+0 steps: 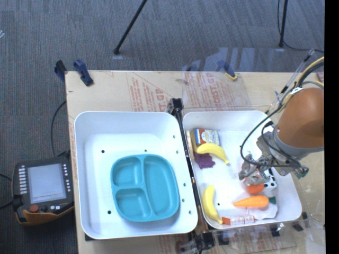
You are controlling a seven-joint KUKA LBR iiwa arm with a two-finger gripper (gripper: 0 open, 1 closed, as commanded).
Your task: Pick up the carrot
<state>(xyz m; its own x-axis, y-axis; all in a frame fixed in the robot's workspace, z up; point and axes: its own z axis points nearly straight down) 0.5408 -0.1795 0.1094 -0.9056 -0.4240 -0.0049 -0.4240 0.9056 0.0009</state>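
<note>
Carrot (pixel 251 201): lies flat in the right bin (pixel 233 121), near its front right corner, tip pointing left.
Claw (pixel 253 173): hangs low over the right bin, just behind the carrot; whether spread or pressed together, cannot tell.
Bananas: one (pixel 212 152) mid-bin, one (pixel 210 204) by the front left.
Left bin (pixel 95 131): holds a blue tray (pixel 144 187).
</note>
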